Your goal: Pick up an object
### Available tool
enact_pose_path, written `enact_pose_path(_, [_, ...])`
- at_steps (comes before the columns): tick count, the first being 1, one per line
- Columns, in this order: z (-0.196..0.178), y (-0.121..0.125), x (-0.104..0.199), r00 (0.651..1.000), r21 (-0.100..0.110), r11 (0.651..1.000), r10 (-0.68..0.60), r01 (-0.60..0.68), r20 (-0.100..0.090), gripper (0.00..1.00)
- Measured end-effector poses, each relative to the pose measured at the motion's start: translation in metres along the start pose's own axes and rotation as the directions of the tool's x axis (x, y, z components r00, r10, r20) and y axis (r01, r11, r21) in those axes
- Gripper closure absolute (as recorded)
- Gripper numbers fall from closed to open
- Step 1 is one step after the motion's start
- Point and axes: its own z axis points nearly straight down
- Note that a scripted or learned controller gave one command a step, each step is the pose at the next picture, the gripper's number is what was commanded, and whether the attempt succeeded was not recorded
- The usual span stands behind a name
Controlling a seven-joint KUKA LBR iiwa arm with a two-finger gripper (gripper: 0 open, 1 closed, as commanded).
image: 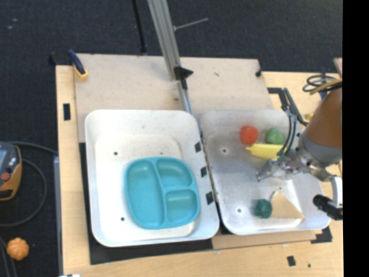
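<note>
Hovering low in the right-hand white bin (230, 221), the grey two-finger gripper (275, 169), finger state indiscernible, sat just below the yellow banana-shaped toy (264, 150); a clean pick called for centring over it before closing.

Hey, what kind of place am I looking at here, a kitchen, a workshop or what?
Most likely a robotics lab set up for grasping trials. An arm reaches over two white bins on a plywood bench, with toy food such as a yellow banana and a teal divided plate, beneath a metal camera mast.
</note>
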Motion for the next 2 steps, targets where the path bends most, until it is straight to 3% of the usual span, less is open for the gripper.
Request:
enact_pose_path(1, [0.013,0.001,-0.001,1.000,-0.003,1.000,0.004,-0.004,0.002,0.00])
enact_pose_path(2, [0.000,0.003,-0.001,1.000,-0.009,1.000,0.005,-0.005,0.001,1.00])
